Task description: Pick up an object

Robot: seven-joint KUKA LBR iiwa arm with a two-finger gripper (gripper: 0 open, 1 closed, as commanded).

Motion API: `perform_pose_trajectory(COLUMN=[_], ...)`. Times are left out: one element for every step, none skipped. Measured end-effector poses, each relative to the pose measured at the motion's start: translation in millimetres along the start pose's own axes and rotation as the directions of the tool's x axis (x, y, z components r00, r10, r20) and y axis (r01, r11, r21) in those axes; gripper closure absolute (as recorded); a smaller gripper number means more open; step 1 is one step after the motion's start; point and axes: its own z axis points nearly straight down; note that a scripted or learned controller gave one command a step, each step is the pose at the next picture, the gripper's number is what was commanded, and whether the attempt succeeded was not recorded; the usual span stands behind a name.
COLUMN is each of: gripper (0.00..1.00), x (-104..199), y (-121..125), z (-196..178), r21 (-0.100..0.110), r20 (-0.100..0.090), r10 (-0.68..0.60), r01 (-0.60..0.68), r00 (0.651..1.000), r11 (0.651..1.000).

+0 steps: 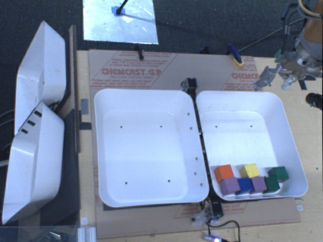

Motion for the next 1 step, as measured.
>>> perform_pose_trajectory(gripper=[0.00], x=[0.4], y=[1.3], z=[-4.9], r21=[-0.008], r20=[0.001], r10=[-0.001], r01=[0.001], r00=[1.000], r11=[1.000])
